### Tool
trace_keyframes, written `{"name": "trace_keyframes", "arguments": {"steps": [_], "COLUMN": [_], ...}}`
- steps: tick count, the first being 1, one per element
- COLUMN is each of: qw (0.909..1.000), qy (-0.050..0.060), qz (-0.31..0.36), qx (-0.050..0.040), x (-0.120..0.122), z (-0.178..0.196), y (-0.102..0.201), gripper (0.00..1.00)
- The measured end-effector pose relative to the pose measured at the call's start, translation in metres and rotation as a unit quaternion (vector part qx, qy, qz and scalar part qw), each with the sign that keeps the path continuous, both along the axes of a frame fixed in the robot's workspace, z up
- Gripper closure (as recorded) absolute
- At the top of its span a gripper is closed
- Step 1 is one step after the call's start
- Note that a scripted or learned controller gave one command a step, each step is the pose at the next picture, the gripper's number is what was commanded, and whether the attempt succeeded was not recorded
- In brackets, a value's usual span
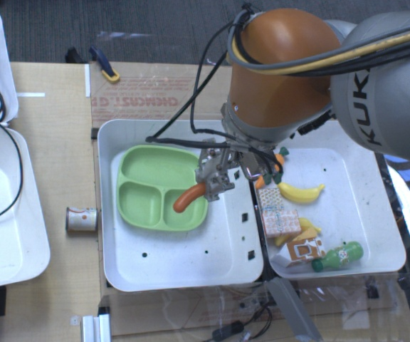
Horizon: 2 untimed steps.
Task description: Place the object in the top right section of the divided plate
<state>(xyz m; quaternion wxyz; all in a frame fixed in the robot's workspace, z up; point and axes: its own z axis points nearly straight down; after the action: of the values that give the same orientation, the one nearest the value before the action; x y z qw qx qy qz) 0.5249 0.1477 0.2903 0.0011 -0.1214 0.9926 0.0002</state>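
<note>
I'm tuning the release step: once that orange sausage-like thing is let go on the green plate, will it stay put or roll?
The sausage, long and rounded, would probably roll sideways. It lies by the gripper across the divided plate, near a raised divider that may stop it. It looks glossy, so probably somewhat slippery, and likely light.

The arm [390, 84] bears "KU" — cardboard [155, 100] print reads mirrored, unclear.
</note>
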Motion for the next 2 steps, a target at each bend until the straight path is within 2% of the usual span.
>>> {"name": "trace_keyframes", "arguments": {"steps": [1,2], "qw": [0.9996,0.9981], "qy": [-0.001,0.001], "qz": [0.029,0.062], "qx": [0.0000,-0.0002], "x": [-0.028,-0.035], "z": [0.035,-0.019], "y": [-0.019,-0.020], "gripper": [1.00,1.00]}}
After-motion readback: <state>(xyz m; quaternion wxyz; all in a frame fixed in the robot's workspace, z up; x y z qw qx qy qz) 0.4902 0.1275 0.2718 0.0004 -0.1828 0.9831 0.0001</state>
